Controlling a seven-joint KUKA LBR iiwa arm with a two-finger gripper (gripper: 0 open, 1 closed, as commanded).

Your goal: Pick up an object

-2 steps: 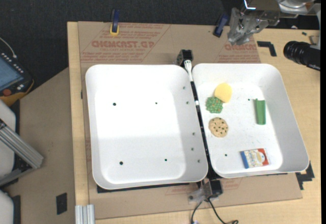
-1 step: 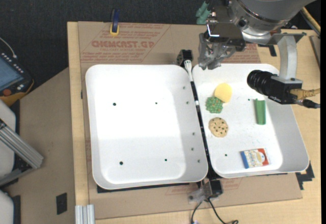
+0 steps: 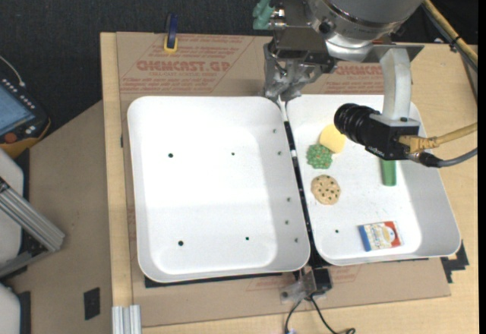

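Observation:
My gripper (image 3: pixel 283 89) hangs below the grey and orange arm, over the back end of the ridge where the two bins meet. Whether anything is in it cannot be made out. In the right bin (image 3: pixel 433 212) lie a yellow block (image 3: pixel 332 139), a green knobbly piece (image 3: pixel 319 155) touching it, a round brown cookie (image 3: pixel 326 190), a green marker (image 3: pixel 389 172) and a small white, blue and red packet (image 3: pixel 378 235). All of them sit in front and to the right of the gripper, apart from it.
The left bin (image 3: pixel 152 173) is bare white with small dark dots. A black cylinder (image 3: pixel 366 129) on a white bracket, with a cable, hangs from the arm over the right bin and partly covers the marker. Both bins rest on cardboard (image 3: pixel 197 59).

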